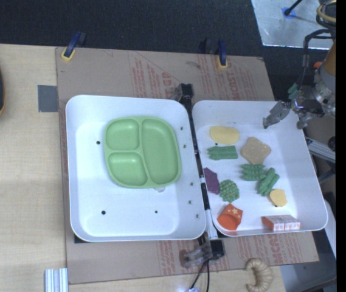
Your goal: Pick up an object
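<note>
Nearest us, a red-and-white box [280,223] and a red piece [230,216] line the right bin's [309,163] front edge, behind them green vegetables [259,176], a tan slice [255,150] and a yellow piece [224,134]. We see the gripper [286,115] above the bin's far right corner, fingers spread, holding nothing. A green divided plate [142,151] sits in the left bin [81,187].

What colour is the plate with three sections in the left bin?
The divided plate is light green, seen clearly in the camera view.
</note>
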Controlling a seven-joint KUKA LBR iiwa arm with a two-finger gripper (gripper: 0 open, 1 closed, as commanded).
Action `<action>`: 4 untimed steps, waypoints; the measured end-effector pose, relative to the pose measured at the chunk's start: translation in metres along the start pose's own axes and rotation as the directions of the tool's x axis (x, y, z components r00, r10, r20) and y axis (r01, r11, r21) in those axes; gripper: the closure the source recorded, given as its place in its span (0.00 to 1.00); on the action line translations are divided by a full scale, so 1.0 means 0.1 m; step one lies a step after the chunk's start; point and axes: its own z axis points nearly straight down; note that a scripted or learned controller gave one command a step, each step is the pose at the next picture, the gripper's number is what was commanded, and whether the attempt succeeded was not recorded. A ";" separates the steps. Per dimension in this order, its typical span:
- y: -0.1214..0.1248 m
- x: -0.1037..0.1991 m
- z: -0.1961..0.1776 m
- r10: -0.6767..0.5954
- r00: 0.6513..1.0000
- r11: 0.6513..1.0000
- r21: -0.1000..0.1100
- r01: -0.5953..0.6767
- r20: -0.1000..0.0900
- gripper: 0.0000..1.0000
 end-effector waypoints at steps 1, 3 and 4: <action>-0.16 0.06 1.39 -0.001 1.000 1.000 0.011 0.001 -0.003 0.00; -1.07 0.86 1.32 -0.007 1.000 1.000 0.004 0.007 -0.005 0.00; -0.89 0.11 0.65 0.006 1.000 1.000 -0.008 -0.006 0.005 0.00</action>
